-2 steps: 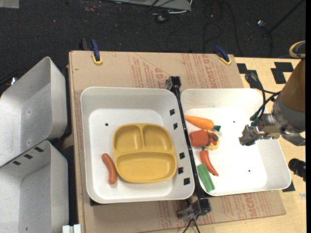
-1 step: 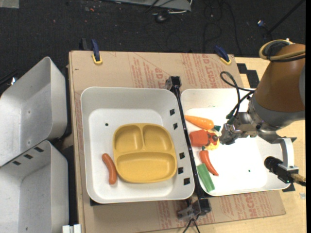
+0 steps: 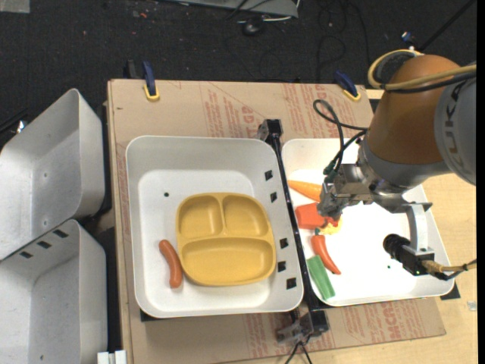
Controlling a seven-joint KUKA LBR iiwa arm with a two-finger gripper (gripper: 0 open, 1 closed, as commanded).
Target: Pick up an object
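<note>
1. The surface [image 3: 227, 97] is a brown board carrying two shallow white bins side by side, the left bin [image 3: 144, 203] and the right bin [image 3: 379, 279].
2. The arm [image 3: 417, 120], grey with an orange band above the wrist, reaches in from the right and hangs over the right bin, its wrist low above the cluster of toys there.
3. A yellow divided tray [image 3: 225, 239] lies flat in the middle of the left bin, with a small orange-brown sausage [image 3: 171, 263] just beside its left edge.
4. The jaws [image 3: 330, 209] sit directly over the red-orange block [image 3: 308, 216]; how wide they stand, or whether anything is between them, I cannot tell, since the wrist hides the tips.
5. Judged from this, the step in hand is the descent onto a target, and the block looks the likeliest one. It lies in the left part of the right bin, close to the wall between the bins. It is squat and bright, partly covered by the wrist.
6. Close neighbours: an orange carrot [image 3: 305, 189] above it, a red chili [image 3: 326, 254] below, and a green piece [image 3: 320, 277] lower still.
7. The next move calls for closing squarely on one item without catching those beside it.
</note>
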